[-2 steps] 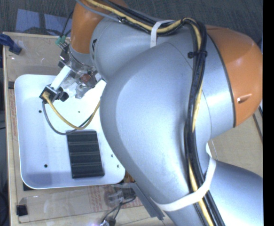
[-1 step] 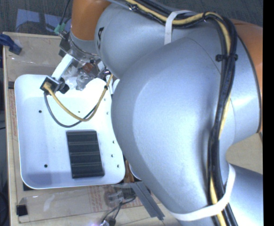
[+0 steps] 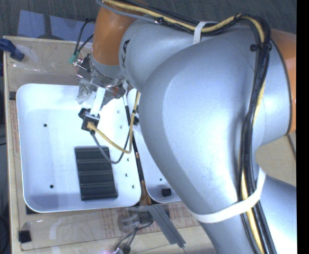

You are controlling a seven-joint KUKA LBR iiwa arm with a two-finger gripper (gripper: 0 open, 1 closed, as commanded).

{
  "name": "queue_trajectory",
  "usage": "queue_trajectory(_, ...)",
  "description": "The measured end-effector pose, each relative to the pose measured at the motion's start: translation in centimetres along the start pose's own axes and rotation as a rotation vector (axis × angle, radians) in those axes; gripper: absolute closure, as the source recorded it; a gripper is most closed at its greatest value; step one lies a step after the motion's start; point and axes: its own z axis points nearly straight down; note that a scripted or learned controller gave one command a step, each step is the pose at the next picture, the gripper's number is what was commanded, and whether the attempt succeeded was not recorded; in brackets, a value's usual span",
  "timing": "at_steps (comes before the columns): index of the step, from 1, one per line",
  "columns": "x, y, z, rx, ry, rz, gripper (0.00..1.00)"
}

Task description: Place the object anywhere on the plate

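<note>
Ribbed slab (image 3: 96, 173): dark, rectangular, with ridges running across its width; lies flat on the floor of the left bin.
Slab position: lower right part of that bin in the camera view, near the bin's right wall and near its lower wall; nothing touches it.
Left bin (image 3: 43, 152): white and shallow, with a few small dark dots on the floor.
Pincer (image 3: 84, 95): over the upper part of the left bin, well apart from the slab and up-picture of it.
Pincer state: cannot tell whether released or clenched; nothing is seen held in it.
Arm (image 3: 196, 115): grey and bulky, reaches in from the right, orange band (image 3: 109, 30) above the wrist.
Right bin (image 3: 154, 181): mostly covered by the arm.
Small dark piece (image 3: 166, 192): in the right bin's lower left corner, partly hidden; kind cannot be told.
Desk (image 3: 37, 54): pale surface around both bins.
</note>
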Motion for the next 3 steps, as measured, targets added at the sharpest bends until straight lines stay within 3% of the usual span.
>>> queue_trajectory(1,2.4,-0.8,9.0,0.002,-0.002,0.137,1.0)
queue_trajectory(2,-5.0,-0.7,-1.3,-0.004,0.002,0.043,1.0)
queue_trajectory(3,1.3,-0.2,8.9,0.0,-0.001,0.068,1.0)
